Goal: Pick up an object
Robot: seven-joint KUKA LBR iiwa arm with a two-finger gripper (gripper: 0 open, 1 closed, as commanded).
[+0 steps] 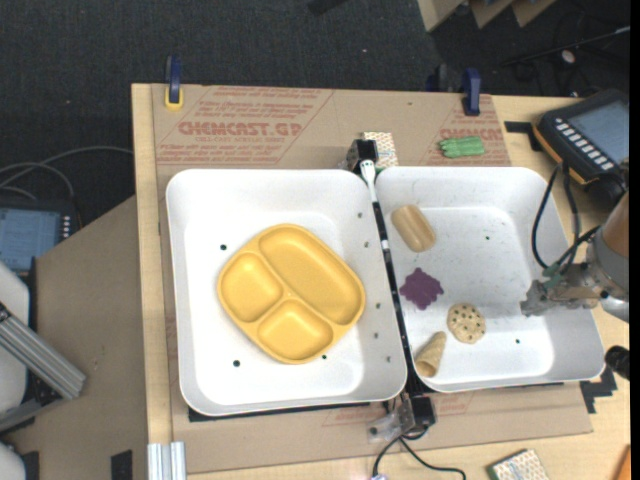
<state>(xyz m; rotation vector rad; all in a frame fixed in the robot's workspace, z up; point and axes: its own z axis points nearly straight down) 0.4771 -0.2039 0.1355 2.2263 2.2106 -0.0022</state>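
Note:
The right bin (500,193) holds several small items: a tan bread-like roll (412,227), a purple grape-like cluster (421,288), a round speckled cookie (465,322) and a tan cone (431,353). A yellow divided plate (290,292) lies in the left bin (190,218). My gripper (545,297) reaches in from the right, low over the right bin's right side and well to the right of the cookie. It touches none of the items, and nothing shows in its grasp.
A green object (462,148) lies on the cardboard-covered bench behind the right bin. A control pendant (590,133) with a black cable sits at the back right. Blue clamps (174,76) hold the board's far edge.

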